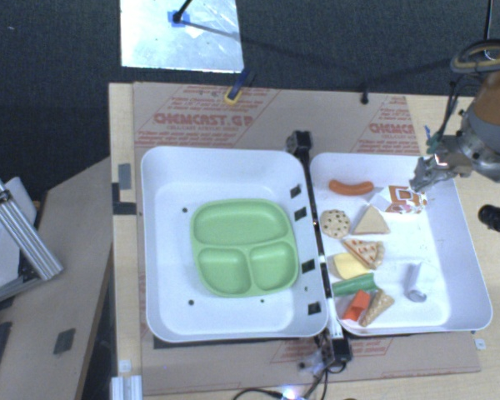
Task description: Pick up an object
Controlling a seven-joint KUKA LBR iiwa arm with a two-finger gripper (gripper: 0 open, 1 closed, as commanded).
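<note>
Camera view: two white bins side by side on the bench. Left bin [162,182] holds a green tray [243,247] with three compartments, nothing in them. Right bin [458,248] holds the toy food, bunched toward the divider: sausage [351,187] at the back, cookie [335,222], sandwich wedge [372,221], pizza slice [364,252], cheese [348,266], cucumber [352,284], and an orange piece [356,306] touching a brown piece [377,306] at the front edge. Grey cup [413,281] lies alone, well apart toward the right side. Red-white packet [405,199] sits at the back right.

Arm comes in from the right, gripper [425,176] low over the bin's back right corner, tip just above or touching the packet's upper edge. Can't tell if it is apart or together, too small and blurred. Nothing visibly held.

Judgement: packet is the likely target, since the gripper is right over it and away from the cluster. Packet looks flat against the floor, so a pinch could slip off. Cup or sausage look like easier grabs as they stand proud and isolated. Pick not yet done.
</note>
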